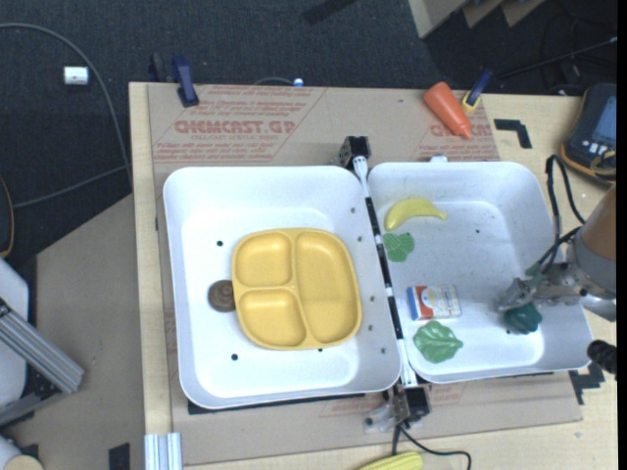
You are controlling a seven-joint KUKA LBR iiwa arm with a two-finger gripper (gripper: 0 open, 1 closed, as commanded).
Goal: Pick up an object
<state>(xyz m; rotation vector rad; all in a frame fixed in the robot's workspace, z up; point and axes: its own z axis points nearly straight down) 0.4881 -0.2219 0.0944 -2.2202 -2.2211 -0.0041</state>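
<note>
Camera view from above the bench catches the gripper (pixel 527 297) low in the right bin (pixel 509 186), close to that bin's right wall, with the arm entering from the right. Whether it is spread or pressed together cannot be told; the metal parts there blur together. Right beneath and touching it, or nearly so, lies a small dark teal object (pixel 524 318), the likeliest target of the pick. Nothing can be seen to be clamped, so I judge the step in hand to be the descent or the closing on that piece, not yet a lift.

A little to the left of the gripper sits a small red, white and blue packet (pixel 433 303), and just below that a green leaf-shaped toy (pixel 437 341) by the bin's near wall. Further left and up from the gripper lie a smaller green piece (pixel 399 247) and a yellow banana (pixel 413 211), both close to the divide between the bins.

Well beyond these, in the left bin (pixel 196 262), rests a yellow compartment plate (pixel 296 288), with a brown round thing (pixel 221 295) peeking out at its far-left edge.

The next move calls for a firm closure around the teal piece, then a straight rise clear of the wall; the piece is small and near the wall, so it could slip out.
</note>
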